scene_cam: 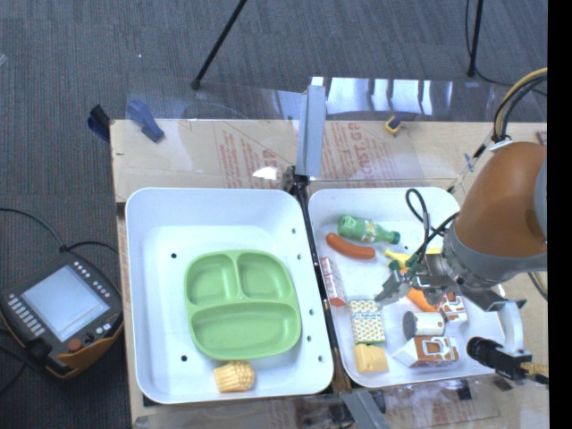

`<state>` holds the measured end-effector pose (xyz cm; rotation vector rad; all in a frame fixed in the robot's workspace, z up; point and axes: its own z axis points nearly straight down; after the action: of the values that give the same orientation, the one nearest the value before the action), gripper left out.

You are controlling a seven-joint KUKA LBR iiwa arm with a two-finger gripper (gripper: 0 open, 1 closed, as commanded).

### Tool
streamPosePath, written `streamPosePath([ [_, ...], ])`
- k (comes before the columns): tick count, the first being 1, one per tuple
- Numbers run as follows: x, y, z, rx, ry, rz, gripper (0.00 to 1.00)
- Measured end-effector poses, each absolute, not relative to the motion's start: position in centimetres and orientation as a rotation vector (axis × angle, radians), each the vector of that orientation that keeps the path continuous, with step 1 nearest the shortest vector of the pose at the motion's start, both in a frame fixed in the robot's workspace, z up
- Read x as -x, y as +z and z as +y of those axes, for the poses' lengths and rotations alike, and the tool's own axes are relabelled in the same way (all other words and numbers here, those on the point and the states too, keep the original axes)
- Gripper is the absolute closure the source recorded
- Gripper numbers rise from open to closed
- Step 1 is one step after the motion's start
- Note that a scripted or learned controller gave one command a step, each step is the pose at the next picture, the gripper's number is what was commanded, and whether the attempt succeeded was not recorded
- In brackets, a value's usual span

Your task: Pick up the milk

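The milk (427, 351) is a white carton with a brown-orange label, lying on its side at the front right of the right bin (444, 197). My gripper (407, 286) hovers over the middle of that bin, above and slightly left of the milk, and apart from it. Its fingers (391, 290) stand open with nothing between them. The arm's orange band covers the bin's right side.
Around the gripper lie an orange carrot (420, 299), a small can (430, 323), a small red-white box (452, 307), a green-white box (366, 320), a cheese block (371, 358), a sausage (350, 247) and a green bottle (366, 231). The left bin holds a green divided plate (241, 304) and a yellow corn piece (234, 377).
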<state>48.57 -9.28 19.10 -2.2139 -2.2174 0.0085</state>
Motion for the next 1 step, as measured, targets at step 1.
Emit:
streamPosePath([
  [1,-48.42,15.89,-19.69,2.215,0.013,-2.22,0.0],
])
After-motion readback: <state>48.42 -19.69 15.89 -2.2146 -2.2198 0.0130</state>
